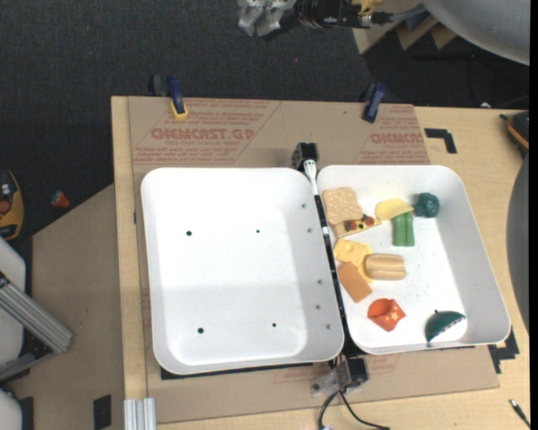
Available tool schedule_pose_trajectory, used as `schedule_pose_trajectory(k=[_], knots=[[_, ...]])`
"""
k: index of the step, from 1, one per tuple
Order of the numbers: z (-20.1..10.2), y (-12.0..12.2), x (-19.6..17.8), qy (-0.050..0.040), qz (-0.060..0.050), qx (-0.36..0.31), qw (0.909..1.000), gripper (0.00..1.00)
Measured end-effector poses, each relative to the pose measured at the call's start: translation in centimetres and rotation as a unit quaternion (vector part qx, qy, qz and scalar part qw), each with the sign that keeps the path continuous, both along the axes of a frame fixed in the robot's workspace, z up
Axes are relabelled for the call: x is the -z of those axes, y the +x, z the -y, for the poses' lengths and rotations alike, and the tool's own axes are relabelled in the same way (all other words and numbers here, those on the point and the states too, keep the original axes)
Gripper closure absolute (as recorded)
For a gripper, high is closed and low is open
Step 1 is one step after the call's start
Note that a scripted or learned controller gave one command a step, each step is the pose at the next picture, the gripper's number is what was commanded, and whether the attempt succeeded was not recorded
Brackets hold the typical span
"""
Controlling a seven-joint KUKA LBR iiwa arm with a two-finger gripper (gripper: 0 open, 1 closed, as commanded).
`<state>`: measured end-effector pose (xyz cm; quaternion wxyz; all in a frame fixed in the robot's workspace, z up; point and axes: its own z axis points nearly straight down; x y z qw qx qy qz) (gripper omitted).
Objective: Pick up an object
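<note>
Presently, green stick [403,228] upright in right bin [471,277], long axis near-vertical.

Two white bins sitting side by side on a cardboard-covered bench [252,126], left bin [239,336], right bin [471,252] holding a cracker [341,203], green stick [403,228], teal ball [427,205], bun [385,266], red piece [386,314]

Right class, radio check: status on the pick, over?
Tool parked at top edge, beyond the bench. Toy foods clustered in right bin; red piece stands apart. Nothing grasped.
</note>
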<state>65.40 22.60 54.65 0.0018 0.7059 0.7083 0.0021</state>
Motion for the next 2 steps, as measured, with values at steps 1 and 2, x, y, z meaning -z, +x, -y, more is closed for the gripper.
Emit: schedule_pose_trajectory(k=[1,2], knots=[[0.2,-4.3,14.6,-0.0029,-0.011,0.002,0.9999,1.0],[0.2,1.3,1.2,0.0019,0.006,0.001,1.0,1.0]])
